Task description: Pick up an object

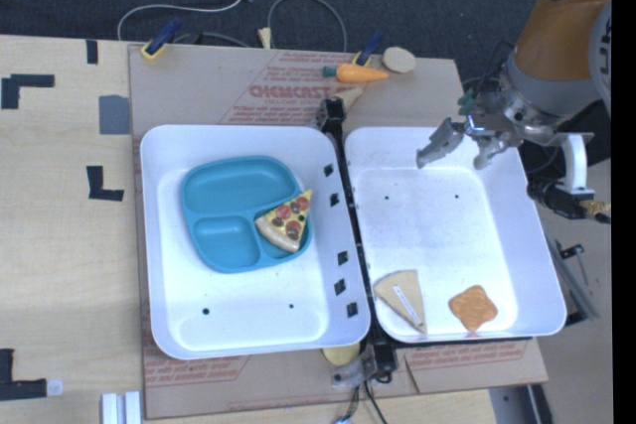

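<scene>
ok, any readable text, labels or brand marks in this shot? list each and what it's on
"CHICKASAW"-like red lettering on the cardboard sheet behind the bins: blurred, reading unsure.
Smaller red print on the cardboard along its back edge and at its front left edge: too small to read.
Nothing readable on the white bins, blue plate or gripper.

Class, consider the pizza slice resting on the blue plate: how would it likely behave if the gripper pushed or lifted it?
The pizza slice looks like a rigid toy, so probably stiff, light. Lying flat and thin, it seems hard to pinch and may slide on the smooth blue plate.
</scene>
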Motion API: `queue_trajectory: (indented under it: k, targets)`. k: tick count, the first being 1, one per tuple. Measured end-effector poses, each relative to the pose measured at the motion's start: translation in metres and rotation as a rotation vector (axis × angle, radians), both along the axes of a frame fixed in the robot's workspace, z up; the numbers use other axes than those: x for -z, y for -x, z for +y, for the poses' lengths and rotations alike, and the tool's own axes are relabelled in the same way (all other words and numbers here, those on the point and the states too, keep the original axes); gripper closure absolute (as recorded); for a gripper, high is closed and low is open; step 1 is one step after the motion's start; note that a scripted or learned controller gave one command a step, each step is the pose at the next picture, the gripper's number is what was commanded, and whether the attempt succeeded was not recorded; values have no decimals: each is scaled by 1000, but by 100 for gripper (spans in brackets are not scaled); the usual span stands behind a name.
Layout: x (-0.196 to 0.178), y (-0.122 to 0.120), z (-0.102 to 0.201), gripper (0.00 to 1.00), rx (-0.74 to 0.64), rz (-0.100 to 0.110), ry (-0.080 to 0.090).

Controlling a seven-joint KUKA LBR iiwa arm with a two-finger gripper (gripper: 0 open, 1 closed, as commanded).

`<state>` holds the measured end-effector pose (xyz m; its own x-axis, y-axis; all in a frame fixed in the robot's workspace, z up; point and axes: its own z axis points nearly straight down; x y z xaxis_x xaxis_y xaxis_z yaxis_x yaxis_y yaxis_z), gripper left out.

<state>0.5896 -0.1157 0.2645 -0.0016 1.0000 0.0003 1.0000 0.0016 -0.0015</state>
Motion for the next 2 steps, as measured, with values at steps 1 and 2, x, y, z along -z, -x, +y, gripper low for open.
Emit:
queue_trajectory:
  k: [1, 2]
  targets:
    - [62, 12, 56, 0, -4, 6, -2]
    - [82, 73, 85, 0, 0, 7, -1]
